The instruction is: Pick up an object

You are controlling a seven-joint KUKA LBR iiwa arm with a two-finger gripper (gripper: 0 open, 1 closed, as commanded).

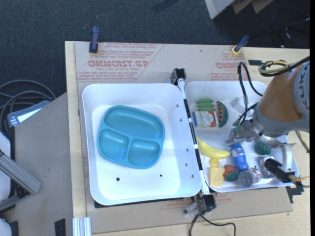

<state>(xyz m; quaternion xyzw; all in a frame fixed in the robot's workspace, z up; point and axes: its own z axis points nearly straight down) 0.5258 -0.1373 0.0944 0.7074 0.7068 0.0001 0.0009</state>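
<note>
The right bin [221, 86] holds several small things. A blue bottle [239, 157] lies near its middle, with a yellow banana [212, 150] to its left. My gripper [239, 134] hangs low over the right bin, just above the top end of the blue bottle. The grey wrist and orange band behind it hide the bin's right side. A teal object [262, 146] peeks out under the wrist. A red-orange toy [230, 171], a grey can [245, 178] and a yellow block [216, 176] lie along the front wall.
A labelled white can [205, 119] and a watermelon slice toy [212, 105] lie at the back left of the right bin. The left bin [91, 132] holds a blue divided plate [131, 136]. A black clip [177, 74] sits where the bins meet.
</note>
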